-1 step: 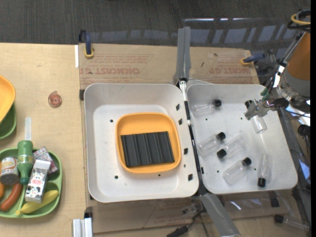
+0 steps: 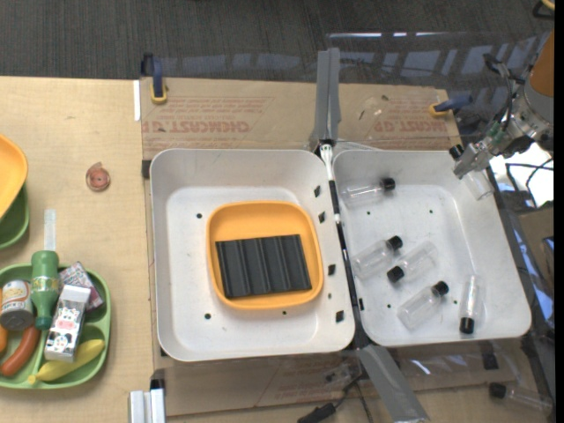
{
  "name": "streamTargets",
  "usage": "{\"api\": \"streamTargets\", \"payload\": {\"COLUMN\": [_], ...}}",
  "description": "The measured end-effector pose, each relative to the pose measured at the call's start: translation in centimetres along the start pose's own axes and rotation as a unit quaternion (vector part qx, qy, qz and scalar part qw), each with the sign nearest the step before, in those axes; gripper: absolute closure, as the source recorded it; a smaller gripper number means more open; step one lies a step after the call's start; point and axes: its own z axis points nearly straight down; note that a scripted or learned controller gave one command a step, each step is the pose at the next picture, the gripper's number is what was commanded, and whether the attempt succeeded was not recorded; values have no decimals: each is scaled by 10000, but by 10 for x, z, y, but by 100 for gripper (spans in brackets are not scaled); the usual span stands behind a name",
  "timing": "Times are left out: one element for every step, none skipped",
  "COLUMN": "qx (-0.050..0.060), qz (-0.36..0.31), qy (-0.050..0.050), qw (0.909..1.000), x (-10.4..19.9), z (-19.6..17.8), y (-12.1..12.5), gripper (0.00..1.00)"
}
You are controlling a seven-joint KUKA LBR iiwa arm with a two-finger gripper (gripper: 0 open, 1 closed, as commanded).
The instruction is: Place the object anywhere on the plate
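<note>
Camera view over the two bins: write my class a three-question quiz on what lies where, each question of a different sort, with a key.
1. True or false: the orange plate lies in the left bin.
2. Multiple choice: the clear vials with black caps lie
A. on the plate
B. in the right bin
C. on the wooden bench outside the bins
3. Fill in: the gripper hovers near the right bin's far ____ corner, as the camera sees it.

Key
1. True; a dark ridged block rests on the plate.
2. B
3. right
</note>
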Motion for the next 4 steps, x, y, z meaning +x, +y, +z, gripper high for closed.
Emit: {"api": "streamTargets", "payload": {"qx": [-8,-11,-13,-13], "qz": [-990,-2140,-3040,-3039], "qy": [-5,-9,-7,-7], "qw": [9951,9768,9527,9527], "x": [-16,-16,-13,-14], "z": [-66,-163,-229,-230], "y": [16,17,9,9], "gripper": [100,100,100,0]}}
